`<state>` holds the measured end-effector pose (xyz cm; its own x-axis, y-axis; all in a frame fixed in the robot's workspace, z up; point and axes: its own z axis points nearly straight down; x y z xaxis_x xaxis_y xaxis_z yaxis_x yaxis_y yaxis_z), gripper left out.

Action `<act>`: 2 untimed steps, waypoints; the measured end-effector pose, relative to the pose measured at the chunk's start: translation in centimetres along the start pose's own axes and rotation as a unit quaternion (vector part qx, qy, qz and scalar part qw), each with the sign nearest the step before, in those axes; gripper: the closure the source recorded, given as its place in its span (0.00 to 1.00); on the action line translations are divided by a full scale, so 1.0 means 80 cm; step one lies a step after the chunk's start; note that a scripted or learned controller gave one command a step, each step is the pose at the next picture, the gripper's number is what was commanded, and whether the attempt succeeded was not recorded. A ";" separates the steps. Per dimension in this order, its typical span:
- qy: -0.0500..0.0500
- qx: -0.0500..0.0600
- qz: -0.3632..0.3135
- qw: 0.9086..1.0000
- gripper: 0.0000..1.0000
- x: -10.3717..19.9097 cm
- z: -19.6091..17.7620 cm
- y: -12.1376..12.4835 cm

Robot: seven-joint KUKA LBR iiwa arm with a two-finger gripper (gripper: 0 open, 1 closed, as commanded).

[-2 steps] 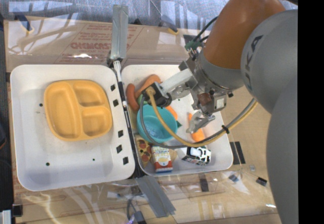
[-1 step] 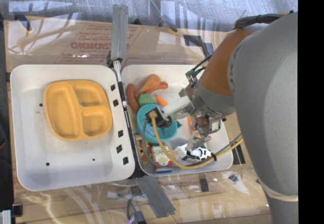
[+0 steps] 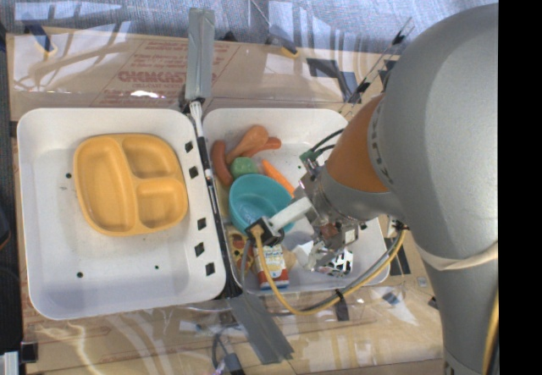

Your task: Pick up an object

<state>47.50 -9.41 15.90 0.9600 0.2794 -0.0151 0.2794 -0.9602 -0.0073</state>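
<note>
Cardboard-covered bench, two white bins

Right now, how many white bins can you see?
2. The left bin holds a yellow plate. The right bin holds a teal bowl and toy food, with the arm partly over it.

The grey arm covers the right side of the right bin and runs off the frame's right and bottom edges. Beneath the wrist, the gripper blurs into cables and small objects (too cluttered to separate). A carton at lower centre sits partly behind a yellow cable.
</note>
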 end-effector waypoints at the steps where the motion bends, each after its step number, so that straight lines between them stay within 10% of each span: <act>1: 0.010 -0.002 0.036 0.999 0.00 0.022 0.080 0.007; 2: 0.014 -0.004 0.032 0.999 1.00 0.028 0.066 0.009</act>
<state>49.80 -9.48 10.60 0.9762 0.2167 0.0137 0.2167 -0.9762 0.0007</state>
